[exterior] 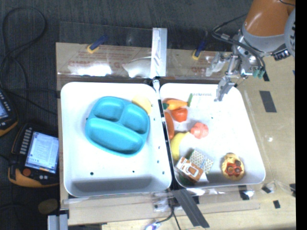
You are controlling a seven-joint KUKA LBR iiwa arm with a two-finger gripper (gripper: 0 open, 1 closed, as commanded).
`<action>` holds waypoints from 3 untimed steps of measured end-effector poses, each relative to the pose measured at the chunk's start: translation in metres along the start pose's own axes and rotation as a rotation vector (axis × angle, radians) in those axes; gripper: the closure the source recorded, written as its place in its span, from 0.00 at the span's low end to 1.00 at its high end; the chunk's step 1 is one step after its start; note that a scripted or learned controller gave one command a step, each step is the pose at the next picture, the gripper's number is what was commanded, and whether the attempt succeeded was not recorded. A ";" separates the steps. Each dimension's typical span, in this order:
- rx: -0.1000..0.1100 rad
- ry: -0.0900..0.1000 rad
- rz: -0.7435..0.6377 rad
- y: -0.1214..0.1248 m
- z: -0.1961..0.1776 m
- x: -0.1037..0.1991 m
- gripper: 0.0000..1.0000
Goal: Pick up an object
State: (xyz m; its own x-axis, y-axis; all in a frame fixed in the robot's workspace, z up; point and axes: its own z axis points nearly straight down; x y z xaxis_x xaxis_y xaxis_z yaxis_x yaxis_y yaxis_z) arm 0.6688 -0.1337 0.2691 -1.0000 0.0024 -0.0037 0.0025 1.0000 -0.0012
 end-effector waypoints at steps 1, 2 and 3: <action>0.001 -0.010 0.061 -0.037 0.148 0.015 0.00; 0.001 -0.007 0.313 -0.007 0.178 0.069 0.00; 0.001 -0.008 0.511 -0.084 0.180 0.030 0.00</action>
State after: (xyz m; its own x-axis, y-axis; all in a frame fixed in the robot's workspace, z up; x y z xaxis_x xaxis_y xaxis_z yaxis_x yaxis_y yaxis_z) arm 0.6389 -0.2177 0.0888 -0.8709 0.4913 -0.0119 0.4913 0.8710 0.0015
